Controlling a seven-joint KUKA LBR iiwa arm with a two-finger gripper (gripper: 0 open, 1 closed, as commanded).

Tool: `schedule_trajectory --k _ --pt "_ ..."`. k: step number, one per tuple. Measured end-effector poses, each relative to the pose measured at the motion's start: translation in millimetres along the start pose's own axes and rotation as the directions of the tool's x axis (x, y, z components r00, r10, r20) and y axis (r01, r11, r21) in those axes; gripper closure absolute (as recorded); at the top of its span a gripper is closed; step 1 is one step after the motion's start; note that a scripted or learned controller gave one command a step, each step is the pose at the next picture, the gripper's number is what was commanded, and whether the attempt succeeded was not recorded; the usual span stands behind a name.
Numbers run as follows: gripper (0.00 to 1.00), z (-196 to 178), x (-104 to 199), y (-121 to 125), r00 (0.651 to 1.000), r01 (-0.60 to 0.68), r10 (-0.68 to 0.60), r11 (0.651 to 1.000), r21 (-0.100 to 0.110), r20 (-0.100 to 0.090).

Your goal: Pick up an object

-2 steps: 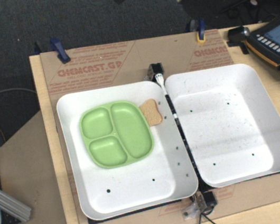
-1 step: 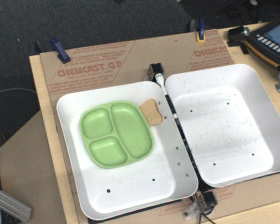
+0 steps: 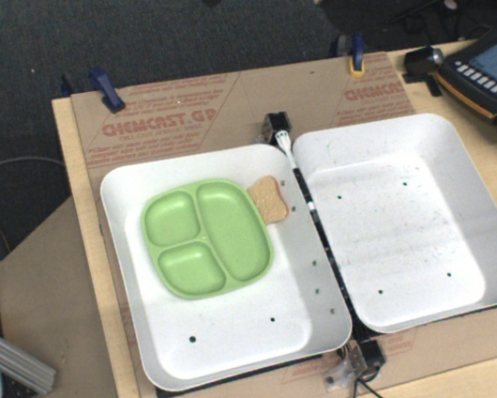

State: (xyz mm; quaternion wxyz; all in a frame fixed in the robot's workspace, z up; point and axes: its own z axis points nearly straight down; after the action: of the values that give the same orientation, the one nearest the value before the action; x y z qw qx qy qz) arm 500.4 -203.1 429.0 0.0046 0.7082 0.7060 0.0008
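Observation:
A green three-compartment plate (image 3: pixel 206 238) lies flat in the upper part of the left white bin (image 3: pixel 235 339). A small tan piece that looks like a slice of bread (image 3: pixel 270 200) rests against the plate's right rim, near the bin's top right corner. The right white bin (image 3: pixel 405 223) sits beside it, its floor speckled with small dark marks.
Both bins rest on a cardboard sheet (image 3: pixel 167 112) held by blue clamps (image 3: pixel 105 87) at the back. A black divider strip (image 3: pixel 311 220) runs between the bins. A tablet-like device (image 3: pixel 484 75) lies at the right edge, and cables trail at the front.

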Motion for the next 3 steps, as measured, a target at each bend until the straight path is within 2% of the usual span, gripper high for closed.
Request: schedule_trajectory --k 1,2,3 --pt "1.0 65 36 -23 1.0 0.005 -0.005 1.0 0.014 -0.009" --pt "1.0 -23 -22 1 1.0 -0.001 0.001 1.0 -0.005 0.003" --pt "1.0 57 6 -23 1.0 0.003 -0.003 1.0 0.016 -0.009"
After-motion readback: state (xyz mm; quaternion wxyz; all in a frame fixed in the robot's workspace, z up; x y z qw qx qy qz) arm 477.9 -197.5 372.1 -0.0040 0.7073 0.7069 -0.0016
